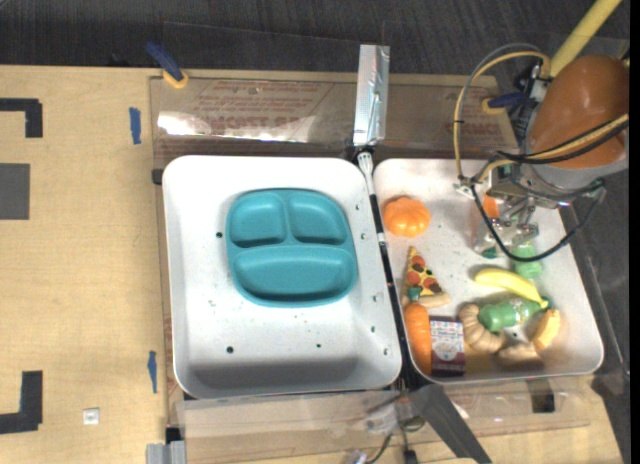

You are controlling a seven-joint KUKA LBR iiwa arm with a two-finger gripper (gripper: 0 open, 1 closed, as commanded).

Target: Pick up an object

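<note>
- Toys are sitting in your right bin (590,347): carrot (417,335), banana (508,283), pumpkin (406,216).
- Your gripper (512,222) is hovering above them, carrying nothing visible; its grip I cannot tell.
- Picking is remaining undone.

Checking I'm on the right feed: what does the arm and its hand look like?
The arm has an orange band above the wrist, with yellow and black cables looping round it. A pale yellow strut runs off toward the top right. The hand is small, metallic and silvery, with dark wires trailing beside it.

No readable text, labels, brands, numbers, signs on anything
</note>
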